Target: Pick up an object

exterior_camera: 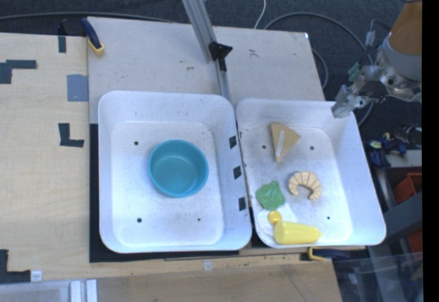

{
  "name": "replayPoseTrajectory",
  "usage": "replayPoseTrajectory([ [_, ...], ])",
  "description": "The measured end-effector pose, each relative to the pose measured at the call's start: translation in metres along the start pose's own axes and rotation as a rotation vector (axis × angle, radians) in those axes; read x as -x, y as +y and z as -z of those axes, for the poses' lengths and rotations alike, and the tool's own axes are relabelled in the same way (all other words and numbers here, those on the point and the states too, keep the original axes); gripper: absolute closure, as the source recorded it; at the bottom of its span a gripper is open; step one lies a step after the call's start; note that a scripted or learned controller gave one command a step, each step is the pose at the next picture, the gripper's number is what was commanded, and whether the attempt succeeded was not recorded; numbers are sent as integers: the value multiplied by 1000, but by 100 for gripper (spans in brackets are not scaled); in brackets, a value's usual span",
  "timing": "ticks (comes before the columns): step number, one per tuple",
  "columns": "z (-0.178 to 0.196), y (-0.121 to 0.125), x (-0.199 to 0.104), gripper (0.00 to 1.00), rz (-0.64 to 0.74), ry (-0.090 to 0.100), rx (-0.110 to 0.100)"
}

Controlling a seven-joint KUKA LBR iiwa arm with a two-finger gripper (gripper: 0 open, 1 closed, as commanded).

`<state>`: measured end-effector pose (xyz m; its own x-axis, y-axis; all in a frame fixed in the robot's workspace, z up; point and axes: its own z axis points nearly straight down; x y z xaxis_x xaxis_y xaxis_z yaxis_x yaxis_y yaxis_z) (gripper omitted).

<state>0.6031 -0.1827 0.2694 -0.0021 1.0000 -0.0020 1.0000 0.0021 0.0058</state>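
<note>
1. While the arm reaches in from the right, its claw (pixel 345 103) hangs over the far right corner of the right bin (pixel 363 177), just at the rim.
2. How far the claw is open I cannot tell, because it looks small and blurred; I see no object in it.
3. Nearest to the claw lies a tan wedge like a piece of cheese (pixel 282 139), in the far part of the right bin, to the left of the claw and a little toward the front.
4. Near the middle of this bin lies a croissant toy (pixel 306 184), apart from the wedge.
5. Left of the croissant is a green leafy piece (pixel 270 195), and just in front of it, in the front of the bin, lies a yellow bottle-shaped object (pixel 293 230).
6. Inside the left bin (pixel 116 156) a blue bowl (pixel 178 168) stands upright, well apart from the claw.
</note>
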Motion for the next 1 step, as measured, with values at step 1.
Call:
replayPoseTrajectory([
  [1, 2, 6, -48, 100, 4, 3, -6],
])
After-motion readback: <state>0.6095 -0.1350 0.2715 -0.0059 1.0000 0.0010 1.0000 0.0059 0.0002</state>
